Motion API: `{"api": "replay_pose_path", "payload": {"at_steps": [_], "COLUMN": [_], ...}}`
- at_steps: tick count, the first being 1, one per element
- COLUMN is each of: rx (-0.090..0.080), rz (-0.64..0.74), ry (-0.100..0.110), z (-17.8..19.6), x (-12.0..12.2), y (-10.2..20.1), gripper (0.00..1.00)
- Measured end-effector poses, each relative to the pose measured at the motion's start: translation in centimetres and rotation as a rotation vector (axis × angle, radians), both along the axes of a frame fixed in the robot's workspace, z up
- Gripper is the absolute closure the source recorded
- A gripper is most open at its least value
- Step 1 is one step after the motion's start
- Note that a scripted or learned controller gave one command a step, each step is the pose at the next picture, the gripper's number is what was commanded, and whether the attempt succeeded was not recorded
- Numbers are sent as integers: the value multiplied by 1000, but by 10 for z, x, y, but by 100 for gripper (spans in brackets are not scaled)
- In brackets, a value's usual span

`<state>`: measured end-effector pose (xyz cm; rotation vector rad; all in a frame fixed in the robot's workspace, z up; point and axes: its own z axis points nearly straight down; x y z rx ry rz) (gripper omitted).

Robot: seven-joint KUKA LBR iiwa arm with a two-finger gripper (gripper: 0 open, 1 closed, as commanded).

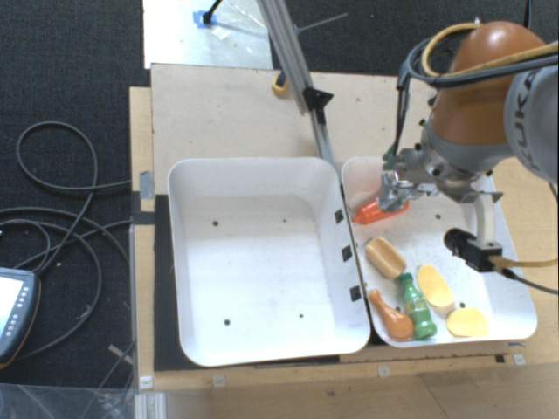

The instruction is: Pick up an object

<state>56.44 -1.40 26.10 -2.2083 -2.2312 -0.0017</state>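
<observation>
The right bin point(515, 308) holds several toy foods. An orange-red carrot-like piece point(369, 212) lies near its back left corner. My gripper point(396, 195) hangs right over that piece's right end and looks to be touching it. Toward the front lie a tan bun point(384, 257), a green bottle point(417, 305), an orange-brown drumstick point(390, 315) and two yellow pieces point(434, 286) point(467, 322).
The left bin point(253, 260) stands beside the right one, sharing a raised divider wall point(349, 260). A slanted metal pole point(293, 51) crosses the back of the bench. A black fitting with a cable point(472, 250) hangs over the right bin. Cables lie on the floor at left.
</observation>
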Motion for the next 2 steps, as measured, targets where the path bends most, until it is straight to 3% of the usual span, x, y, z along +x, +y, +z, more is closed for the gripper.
{"api": "replay_pose_path", "payload": {"at_steps": [2], "rx": [0], "rz": [0], "ry": [1], "z": [-32], "x": [-13], "y": [105], "gripper": [100]}}
